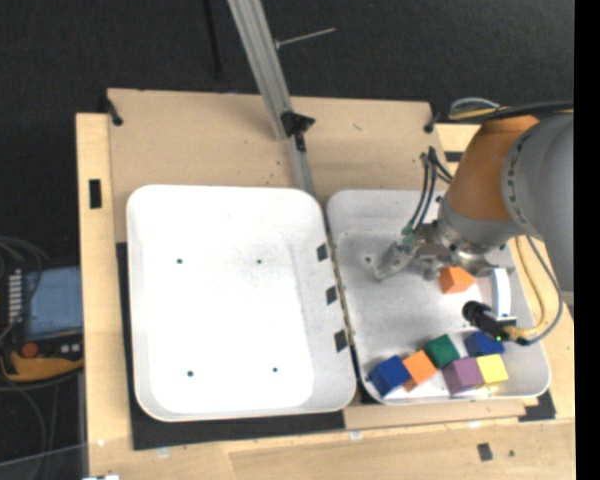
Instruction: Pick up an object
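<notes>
Over the right bin (380, 218) the arm (510, 183) reaches in from the right, its gripper (392, 261) low above the bin floor, towards the far left of that bin. Whether the claw is open or shut cannot be told — it shows as a small grey blur, and nothing can be made out in it. Just right of it, under the wrist, lies an orange block (457, 280). Along the near edge of the same bin sit a blue block (388, 374), a second orange block (419, 366), a green block (441, 350), a purple block (463, 373), a yellow block (492, 369) and another blue block (480, 344) — all clustered near the right corner. Left of this bin stands the left bin (230, 298). Both rest on a pale wooden bench (180, 128) over a dark floor.
</notes>
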Controlling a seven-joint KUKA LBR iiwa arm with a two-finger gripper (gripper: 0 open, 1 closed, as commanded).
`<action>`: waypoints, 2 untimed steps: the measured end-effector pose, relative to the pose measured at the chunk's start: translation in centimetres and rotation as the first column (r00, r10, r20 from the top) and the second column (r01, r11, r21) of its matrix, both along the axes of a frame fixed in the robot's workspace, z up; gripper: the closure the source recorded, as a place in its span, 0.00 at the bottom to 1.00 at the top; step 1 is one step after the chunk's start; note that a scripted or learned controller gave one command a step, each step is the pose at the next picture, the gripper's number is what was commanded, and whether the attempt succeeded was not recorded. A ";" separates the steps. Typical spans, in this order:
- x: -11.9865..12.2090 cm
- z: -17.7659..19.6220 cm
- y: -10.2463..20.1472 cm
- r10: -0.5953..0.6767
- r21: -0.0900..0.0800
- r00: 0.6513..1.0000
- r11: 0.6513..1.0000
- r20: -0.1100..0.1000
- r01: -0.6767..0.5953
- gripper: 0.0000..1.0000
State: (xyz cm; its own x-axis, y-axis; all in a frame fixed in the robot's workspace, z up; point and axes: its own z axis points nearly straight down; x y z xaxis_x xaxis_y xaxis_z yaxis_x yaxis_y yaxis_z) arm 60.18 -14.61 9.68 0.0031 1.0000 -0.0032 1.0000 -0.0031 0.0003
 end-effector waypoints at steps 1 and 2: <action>0.1 1.3 0.0 -0.007 0.003 1.000 1.000 0.005 0.007 1.00; 0.9 7.2 -1.0 -0.005 0.001 1.000 1.000 0.007 0.005 1.00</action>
State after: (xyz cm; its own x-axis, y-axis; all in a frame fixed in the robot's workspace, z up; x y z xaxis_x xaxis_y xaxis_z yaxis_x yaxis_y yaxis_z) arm 61.03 -15.58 16.90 0.0085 1.0000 -0.0019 0.9999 -0.0085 0.0074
